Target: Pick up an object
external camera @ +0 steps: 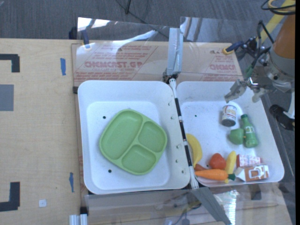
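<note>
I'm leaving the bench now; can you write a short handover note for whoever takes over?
Tool: open, holding nothing, above the right bin's far edge.
Right bin holds: small can, green bottle, green pepper, banana, tomato, corn cob, carrot, two small cartons.
Left bin: green divided plate.
Done: nothing picked.
Left: grasp and lift one object.

Red print on the cardboard sheet (123, 60) behind the bins (mirrored, blurred); no word legible.
</note>
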### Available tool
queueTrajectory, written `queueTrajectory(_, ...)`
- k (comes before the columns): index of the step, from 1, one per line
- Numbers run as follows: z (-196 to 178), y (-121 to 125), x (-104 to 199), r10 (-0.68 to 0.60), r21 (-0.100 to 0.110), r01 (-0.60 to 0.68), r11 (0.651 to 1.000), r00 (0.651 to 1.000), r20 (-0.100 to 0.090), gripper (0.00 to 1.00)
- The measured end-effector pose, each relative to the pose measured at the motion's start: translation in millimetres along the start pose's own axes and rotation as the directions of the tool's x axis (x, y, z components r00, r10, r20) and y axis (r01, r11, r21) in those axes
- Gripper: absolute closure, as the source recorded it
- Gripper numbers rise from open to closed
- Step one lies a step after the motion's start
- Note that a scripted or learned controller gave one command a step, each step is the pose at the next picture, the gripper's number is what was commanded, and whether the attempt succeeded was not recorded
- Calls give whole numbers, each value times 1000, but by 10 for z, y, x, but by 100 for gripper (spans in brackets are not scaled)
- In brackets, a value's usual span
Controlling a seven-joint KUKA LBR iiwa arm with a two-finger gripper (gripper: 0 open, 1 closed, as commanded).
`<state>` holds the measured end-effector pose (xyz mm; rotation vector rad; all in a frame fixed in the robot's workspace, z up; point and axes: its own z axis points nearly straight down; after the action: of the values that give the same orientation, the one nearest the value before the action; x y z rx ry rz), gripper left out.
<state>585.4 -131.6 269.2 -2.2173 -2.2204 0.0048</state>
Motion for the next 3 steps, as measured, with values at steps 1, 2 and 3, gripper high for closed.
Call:
queueTrajectory(1, 803, -192, -501, -31, -1, 31, 1000, 1000, 0, 0)
queueTrajectory(2, 1742, -194, -825, -138, -7, 138, 990, 990, -1, 0)
queueTrajectory(3, 1811, 818, -750, -32, 8, 32, 999, 999, -13, 0)
